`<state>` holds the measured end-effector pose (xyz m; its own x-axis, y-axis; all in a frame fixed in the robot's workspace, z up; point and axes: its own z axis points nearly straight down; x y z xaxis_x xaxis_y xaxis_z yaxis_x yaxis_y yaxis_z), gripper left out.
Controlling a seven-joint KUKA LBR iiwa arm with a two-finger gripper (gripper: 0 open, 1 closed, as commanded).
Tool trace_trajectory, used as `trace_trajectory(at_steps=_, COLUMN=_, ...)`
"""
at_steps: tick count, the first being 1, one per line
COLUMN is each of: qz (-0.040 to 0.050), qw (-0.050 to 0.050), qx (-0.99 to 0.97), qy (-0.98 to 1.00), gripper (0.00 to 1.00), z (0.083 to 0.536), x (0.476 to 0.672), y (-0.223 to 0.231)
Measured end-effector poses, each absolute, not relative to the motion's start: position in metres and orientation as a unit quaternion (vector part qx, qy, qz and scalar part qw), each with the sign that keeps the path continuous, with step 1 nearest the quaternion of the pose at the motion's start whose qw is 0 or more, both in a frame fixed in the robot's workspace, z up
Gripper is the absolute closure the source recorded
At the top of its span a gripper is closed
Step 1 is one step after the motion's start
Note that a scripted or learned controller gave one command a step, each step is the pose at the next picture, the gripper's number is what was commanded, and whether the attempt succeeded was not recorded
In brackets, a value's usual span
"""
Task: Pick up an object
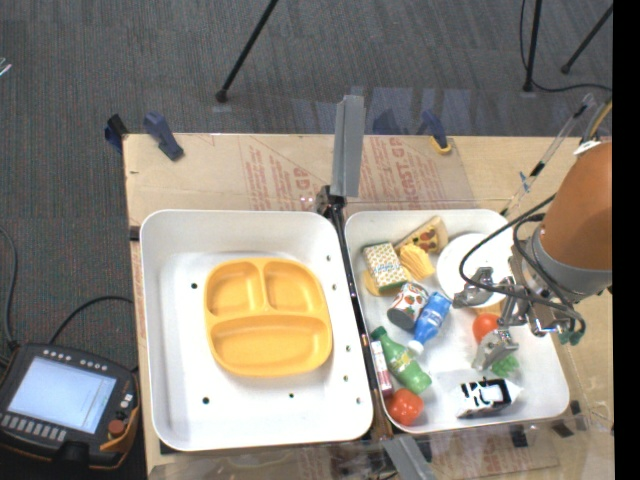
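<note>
The gripper (497, 350) hangs low at the 4 o'clock corner of the crowded right bin (552, 368), its grasp impossible to tell, beside a red ball (485, 324) and green piece (505, 365); packed toys could deflect it. A yellow tray (268, 316) fills the left bin (165, 268) on the cardboard-topped desk (250, 163) above grey carpet (120, 48).

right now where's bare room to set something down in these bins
Left bin: white floor all round the yellow tray, widest along its near edge. Right bin: crowded with toys, the hand among them; one small bare patch between the blue bottle and the black-and-white box.
</note>
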<state>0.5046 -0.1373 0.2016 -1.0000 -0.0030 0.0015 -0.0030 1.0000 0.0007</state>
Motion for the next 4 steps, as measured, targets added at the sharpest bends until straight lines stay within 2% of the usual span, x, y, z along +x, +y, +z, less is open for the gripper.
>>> trace_trajectory(at_steps=1, qz=-0.0023, qw=0.006, qx=0.034, qy=-0.999, gripper=0.00, z=0.095, x=0.544, y=-0.119)
trace_trajectory(at_steps=2, qz=-0.0010, qw=0.001, qx=-0.007, qy=-1.000, gripper=0.00, z=0.086, x=0.506, y=-0.109)
trace_trajectory(at_steps=3, qz=-0.0002, qw=0.001, qx=0.000, qy=-1.000, gripper=0.00, z=0.087, x=0.478, y=-0.085)
trace_trajectory(at_steps=4, qz=-0.0009, qw=-0.001, qx=0.099, qy=-0.995, gripper=0.00, z=0.087, x=0.573, y=-0.084)
